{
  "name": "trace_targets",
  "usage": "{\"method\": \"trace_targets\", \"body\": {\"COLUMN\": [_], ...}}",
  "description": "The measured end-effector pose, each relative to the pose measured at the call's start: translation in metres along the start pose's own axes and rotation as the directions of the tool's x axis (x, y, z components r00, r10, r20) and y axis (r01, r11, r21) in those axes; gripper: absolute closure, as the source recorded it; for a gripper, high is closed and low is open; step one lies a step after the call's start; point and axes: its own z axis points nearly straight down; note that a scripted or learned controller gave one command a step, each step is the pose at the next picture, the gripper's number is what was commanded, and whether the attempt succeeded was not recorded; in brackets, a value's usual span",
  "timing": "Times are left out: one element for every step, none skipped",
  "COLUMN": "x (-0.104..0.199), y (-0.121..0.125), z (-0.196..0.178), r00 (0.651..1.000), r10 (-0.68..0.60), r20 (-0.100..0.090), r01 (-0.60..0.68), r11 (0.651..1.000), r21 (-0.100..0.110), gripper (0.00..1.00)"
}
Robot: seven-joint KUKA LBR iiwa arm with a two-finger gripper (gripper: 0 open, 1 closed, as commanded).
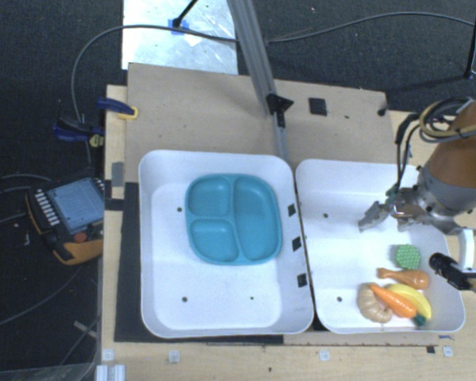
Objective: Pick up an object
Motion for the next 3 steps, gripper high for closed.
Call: {"method": "trace_targets", "body": {"x": [-0.010, -0.010, -0.012], "y": [-0.002, 0.000, 0.008], "z": [0.050, 0.037, -0.009], "r00": [1.000, 1.000, 1.000], "r10": [0.000, -0.001, -0.004], "r20": [0.000, 0.001, 0.001], "r01": [0.000, 0.001, 0.004], "r11": [1.000, 1.000, 1.000], "r21": [-0.001, -0.006, -0.008], "gripper": [0.00, 1.00, 1.00]}}
